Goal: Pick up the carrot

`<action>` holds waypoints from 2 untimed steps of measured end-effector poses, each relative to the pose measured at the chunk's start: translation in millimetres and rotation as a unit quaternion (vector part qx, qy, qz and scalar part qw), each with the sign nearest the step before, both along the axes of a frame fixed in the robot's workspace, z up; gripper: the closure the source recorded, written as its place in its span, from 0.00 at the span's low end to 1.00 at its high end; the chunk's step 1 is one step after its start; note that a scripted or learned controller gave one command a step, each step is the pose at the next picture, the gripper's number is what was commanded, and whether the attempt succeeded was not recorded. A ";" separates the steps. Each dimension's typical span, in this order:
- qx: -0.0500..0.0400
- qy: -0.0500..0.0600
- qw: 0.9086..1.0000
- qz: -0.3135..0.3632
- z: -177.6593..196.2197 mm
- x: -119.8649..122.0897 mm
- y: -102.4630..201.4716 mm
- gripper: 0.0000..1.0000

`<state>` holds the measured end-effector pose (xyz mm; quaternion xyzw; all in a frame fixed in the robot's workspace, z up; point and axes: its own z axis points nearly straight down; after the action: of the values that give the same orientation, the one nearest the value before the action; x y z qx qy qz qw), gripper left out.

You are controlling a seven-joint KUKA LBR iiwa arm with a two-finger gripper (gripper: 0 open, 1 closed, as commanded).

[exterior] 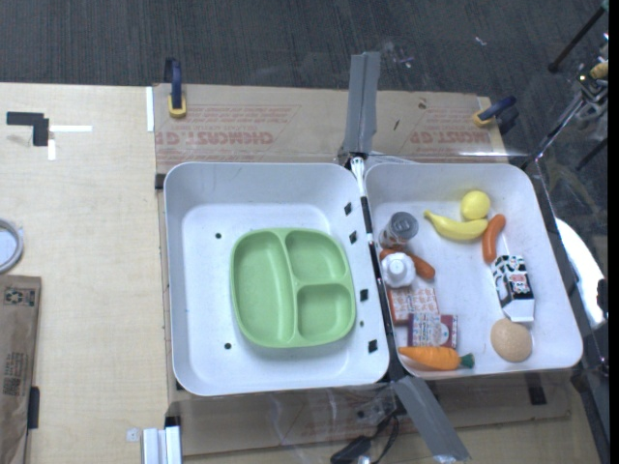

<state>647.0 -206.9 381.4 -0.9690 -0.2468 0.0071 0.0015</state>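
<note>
The carrot [431,358] is orange with a small green tip at its right end. It lies flat along the near edge of the right bin [542,201], at the bin's front left corner. Just behind it sits a small red and white packet [429,332].
The right bin also holds a banana [455,226], a lemon [475,204], a sausage [493,237], a milk carton [514,287], a tan egg-shaped item [511,340], a white bottle [397,270] and a grey can [402,226]. A green divided plate [293,287] sits in the left bin [193,259].
</note>
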 end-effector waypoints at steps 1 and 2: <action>0.003 -0.005 0.949 0.315 28.8 -15.4 -15.8 1.00; 0.005 -0.005 0.895 0.447 -126.8 12.2 12.6 1.00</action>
<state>659.1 -194.3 254.6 -0.7567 -0.6537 0.0015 0.0016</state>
